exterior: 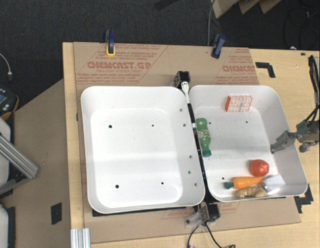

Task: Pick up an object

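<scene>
The right bin holds several objects. A green bottle lies along its left wall. A small red-and-white box sits near the back. At the front lie a red tomato, an orange carrot and a knobbly beige root, close together. My gripper reaches in from the right edge, over the right bin's right rim, up and to the right of the tomato and apart from it. Nothing shows in its grasp.
The left bin stands beside the right one, their walls meeting down the middle. Blue clamps hold the cardboard-covered bench at the back. A small pale scrap lies by the carrot. Cables hang at the far right.
</scene>
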Robot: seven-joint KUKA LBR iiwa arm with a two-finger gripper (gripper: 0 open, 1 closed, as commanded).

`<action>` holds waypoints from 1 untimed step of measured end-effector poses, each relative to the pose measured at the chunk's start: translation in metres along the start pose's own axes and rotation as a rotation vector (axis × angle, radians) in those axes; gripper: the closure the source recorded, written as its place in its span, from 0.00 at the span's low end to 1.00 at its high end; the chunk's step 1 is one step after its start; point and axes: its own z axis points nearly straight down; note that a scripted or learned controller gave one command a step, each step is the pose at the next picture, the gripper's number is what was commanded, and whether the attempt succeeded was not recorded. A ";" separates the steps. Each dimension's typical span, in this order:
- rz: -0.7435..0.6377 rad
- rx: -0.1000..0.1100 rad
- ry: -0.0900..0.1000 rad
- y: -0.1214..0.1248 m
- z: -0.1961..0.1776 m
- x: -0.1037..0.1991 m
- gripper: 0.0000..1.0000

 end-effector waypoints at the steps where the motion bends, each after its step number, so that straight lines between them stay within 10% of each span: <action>1: -0.001 -0.009 -0.004 0.001 -0.006 -0.001 0.00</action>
